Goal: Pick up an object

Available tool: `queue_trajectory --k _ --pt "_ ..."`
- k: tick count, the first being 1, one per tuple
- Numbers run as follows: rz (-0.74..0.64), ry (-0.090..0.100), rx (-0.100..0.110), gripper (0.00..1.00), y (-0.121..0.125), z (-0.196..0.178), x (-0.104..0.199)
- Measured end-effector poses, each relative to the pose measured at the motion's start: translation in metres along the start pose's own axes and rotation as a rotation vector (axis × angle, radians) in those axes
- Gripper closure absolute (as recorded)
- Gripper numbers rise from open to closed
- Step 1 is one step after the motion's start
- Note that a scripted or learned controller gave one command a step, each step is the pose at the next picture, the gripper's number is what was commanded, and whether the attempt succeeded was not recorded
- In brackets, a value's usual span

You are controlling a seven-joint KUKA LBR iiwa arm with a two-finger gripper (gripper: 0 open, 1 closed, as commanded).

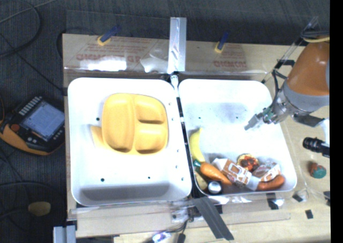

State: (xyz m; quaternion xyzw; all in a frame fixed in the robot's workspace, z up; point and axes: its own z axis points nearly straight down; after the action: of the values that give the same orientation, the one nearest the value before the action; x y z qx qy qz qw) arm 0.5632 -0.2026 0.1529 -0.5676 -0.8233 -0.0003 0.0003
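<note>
In the camera view, the arm [308, 76] enters from 3 o'clock and the gripper [258, 120] hangs over the right bin [225, 95], above its bare upper floor. Whether the jaws are spread or pressed together I cannot tell; nothing visible sits between them. The pickable things crowd the bin's 6 o'clock edge: a banana [195, 145] along the left wall, a carrot [213, 172] beside it, a wrapped packet [236, 171], and a sausage [271, 183] towards 5 o'clock. The left bin [80, 129] holds a yellow tray [134, 122].

The heap is the likely trouble. Pieces touch and overlap, so a descent could nudge one aside, catch two at once, or strike the bin wall. The packet looks slippery.
</note>
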Motion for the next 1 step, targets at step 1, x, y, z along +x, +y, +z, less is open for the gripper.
queue_trajectory --k 1 --pt "0.0 0.0 0.0 0.0 0.0001 -0.0001 0.0"
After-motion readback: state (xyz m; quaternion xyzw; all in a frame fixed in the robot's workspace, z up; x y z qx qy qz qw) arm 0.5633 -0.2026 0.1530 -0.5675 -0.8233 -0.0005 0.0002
